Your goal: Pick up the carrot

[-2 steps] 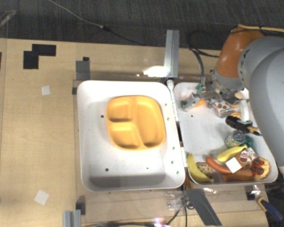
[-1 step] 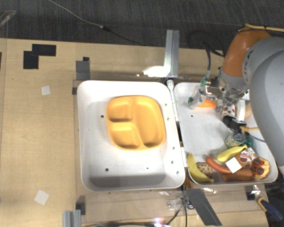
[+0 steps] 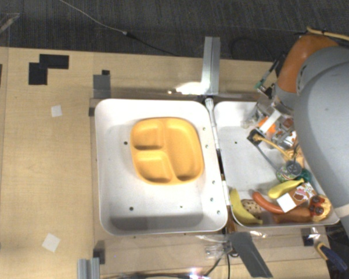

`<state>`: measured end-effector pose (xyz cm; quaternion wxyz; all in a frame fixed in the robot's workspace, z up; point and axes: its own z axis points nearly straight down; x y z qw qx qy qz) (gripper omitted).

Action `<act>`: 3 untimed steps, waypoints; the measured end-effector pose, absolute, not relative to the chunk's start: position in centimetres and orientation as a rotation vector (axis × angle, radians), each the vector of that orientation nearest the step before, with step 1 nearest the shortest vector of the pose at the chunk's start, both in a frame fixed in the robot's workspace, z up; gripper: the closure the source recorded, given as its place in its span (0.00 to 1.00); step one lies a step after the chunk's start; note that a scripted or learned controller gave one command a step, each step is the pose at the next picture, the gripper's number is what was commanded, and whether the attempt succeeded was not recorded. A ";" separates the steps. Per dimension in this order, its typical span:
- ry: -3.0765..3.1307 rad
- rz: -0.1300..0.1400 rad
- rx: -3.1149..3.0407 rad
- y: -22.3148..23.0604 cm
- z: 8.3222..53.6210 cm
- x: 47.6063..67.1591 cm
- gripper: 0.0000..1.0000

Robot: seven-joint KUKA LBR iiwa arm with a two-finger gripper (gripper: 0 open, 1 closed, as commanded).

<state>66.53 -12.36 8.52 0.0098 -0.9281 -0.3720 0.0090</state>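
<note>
Wooden bench here, carrying two white bins side by side: the left bin and the right bin, a metal post standing behind them.

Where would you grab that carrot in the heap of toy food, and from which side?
From above, at its bare left end, across the narrow width. The carrot, if I read it right, lies flat; a yellow piece and a white card cover its right end, and a banana crowds its lower side.
</note>
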 end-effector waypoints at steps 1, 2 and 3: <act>-1.182 -0.005 -2.910 -12.3 9.9 67.1 1.00; -0.891 -0.005 -3.013 -12.8 13.1 62.8 1.00; -0.474 -0.010 -3.104 -5.6 18.6 59.5 1.00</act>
